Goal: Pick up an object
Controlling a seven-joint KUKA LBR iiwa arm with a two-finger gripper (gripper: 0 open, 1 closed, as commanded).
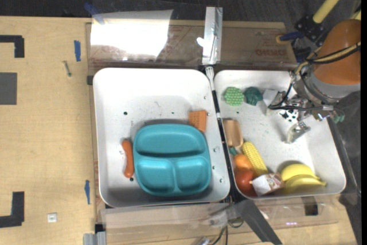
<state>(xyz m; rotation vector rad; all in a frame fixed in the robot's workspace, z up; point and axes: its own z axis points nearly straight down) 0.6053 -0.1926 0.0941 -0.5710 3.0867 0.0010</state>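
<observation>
My gripper [296, 131] hangs low over the right bin [321, 146], near its right wall, just above bare white floor. A small black-and-white speckled piece [288, 116] sits just up-left of it. Yellow bananas [300, 175] lie below it in the bin's front right corner. A green bumpy ball [233, 96] and a teal toy [253, 95] rest at the bin's back left. Along the left wall lie a tan bread roll [232, 132], a corn cob [254, 158], a red-orange fruit [243, 174] and a small white carton [267, 183].
The left bin [114, 100] holds a teal divided plate [171, 159], an orange sausage-shaped toy [128, 158] at the plate's left and an orange block [198, 120] by the divider. The grey arm with its orange band [343, 57] comes in over the right bin's back right corner.
</observation>
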